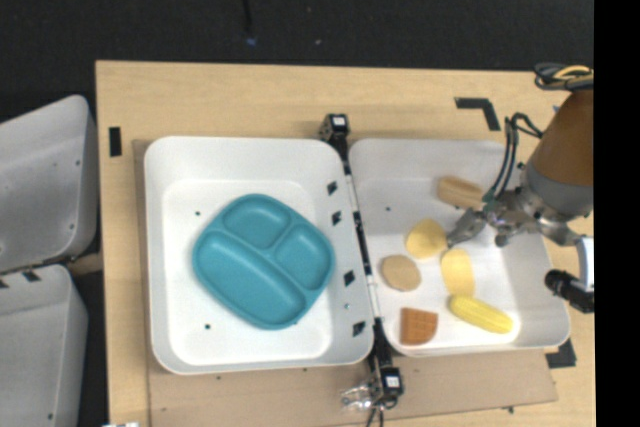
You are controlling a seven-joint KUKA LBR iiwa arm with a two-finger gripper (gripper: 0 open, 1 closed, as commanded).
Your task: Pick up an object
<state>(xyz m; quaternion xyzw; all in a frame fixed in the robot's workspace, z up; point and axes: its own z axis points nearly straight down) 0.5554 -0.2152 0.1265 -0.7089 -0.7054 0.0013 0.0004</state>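
One gripper (468, 227): low in the right bin (400, 160), fingers spread apart with nothing between them
Nearest items: yellow round piece (426, 238) just left of the fingertips; tan block (460, 191) just above them
Other food: second yellow piece (457, 271), tan disc (401, 273), orange wedge (419, 325), yellow banana-like piece (481, 314)
Left bin (165, 215): holds a blue divided plate (262, 260)

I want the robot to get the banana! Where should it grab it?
Probably across the middle of the yellow banana, coming straight down from above. It lies flat in the right bin, long and narrow, so fingers closing on its two long sides fit best. The orange wedge sits close on one end.
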